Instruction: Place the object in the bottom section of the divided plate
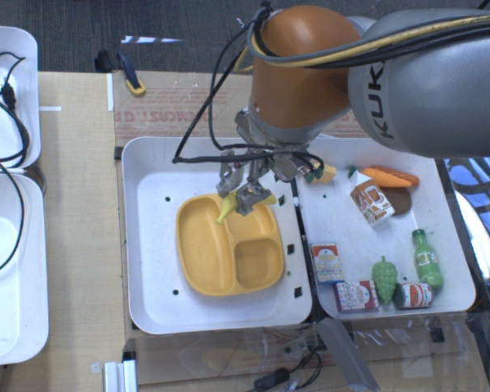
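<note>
Camera view. A grey KUKA arm [425, 80] with a glossy orange band [298, 64] reaches in from the right over two shallow white bins. Its pincer [243, 193] hangs over the far rim of a smooth yellow divided plate [229, 247], which sits in the left bin [147, 243]. A small yellow, banana-like object [229, 208] lies directly under the fingers, at the plate's far edge; whether the fingers are apart, together or clamped on it cannot be told. The right bin [453, 243] holds a carrot [389, 176], a brown-and-white carton [371, 202], a green bottle [425, 258], a bumpy green vegetable [384, 278], a can [412, 296] and two small red-and-white packets [327, 263].
</note>
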Robot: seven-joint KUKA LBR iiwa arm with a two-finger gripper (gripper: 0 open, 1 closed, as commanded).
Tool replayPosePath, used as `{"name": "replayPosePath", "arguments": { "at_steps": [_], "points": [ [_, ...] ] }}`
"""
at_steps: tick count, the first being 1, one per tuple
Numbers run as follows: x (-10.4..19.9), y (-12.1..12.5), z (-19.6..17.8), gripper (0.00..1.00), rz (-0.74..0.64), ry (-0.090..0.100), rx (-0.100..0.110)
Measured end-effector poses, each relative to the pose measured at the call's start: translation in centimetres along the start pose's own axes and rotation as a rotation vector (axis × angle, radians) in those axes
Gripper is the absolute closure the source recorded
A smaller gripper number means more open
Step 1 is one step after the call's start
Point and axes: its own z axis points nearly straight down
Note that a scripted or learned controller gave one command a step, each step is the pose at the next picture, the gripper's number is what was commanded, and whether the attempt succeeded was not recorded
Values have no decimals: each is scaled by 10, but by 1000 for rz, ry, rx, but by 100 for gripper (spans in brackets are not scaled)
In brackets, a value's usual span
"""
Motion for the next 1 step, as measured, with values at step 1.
{"name": "replayPosePath", "arguments": {
  "at_steps": [1],
  "points": [
    [-22,7,4,100,-118,-2,0]
  ]
}}
